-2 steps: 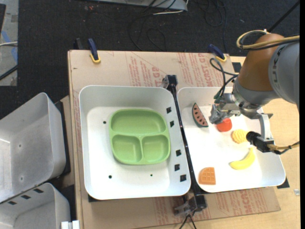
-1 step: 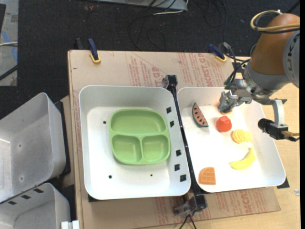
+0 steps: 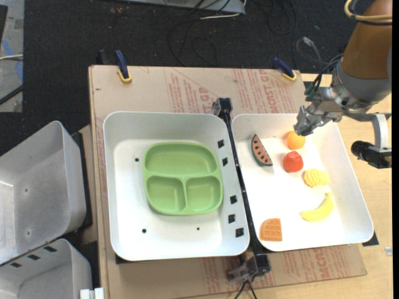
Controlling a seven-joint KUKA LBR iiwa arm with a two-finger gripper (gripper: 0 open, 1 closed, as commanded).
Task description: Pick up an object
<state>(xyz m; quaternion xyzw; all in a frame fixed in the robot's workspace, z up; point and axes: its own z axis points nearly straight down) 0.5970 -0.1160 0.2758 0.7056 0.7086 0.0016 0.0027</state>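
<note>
The right bin [image 3: 349, 167] holds several toy foods: a watermelon slice [image 3: 262, 151], an orange [image 3: 295, 140], a red tomato [image 3: 293, 162], a yellow bumpy piece [image 3: 316, 178], a banana [image 3: 317, 209] and an orange waffle [image 3: 271, 229]. My gripper [image 3: 304, 126] hangs at the far side of this bin, its tip right above the orange and seeming to touch its top. I see nothing lifted off the bin floor.
The left bin [image 3: 124, 167] holds a green divided plate [image 3: 184, 178]. A black hinge strip [image 3: 234, 167] runs between the bins. Empty white tubs [image 3: 37, 185] stand off the bench to the left. Yellow clamps [image 3: 123, 72] hold the board's far edge.
</note>
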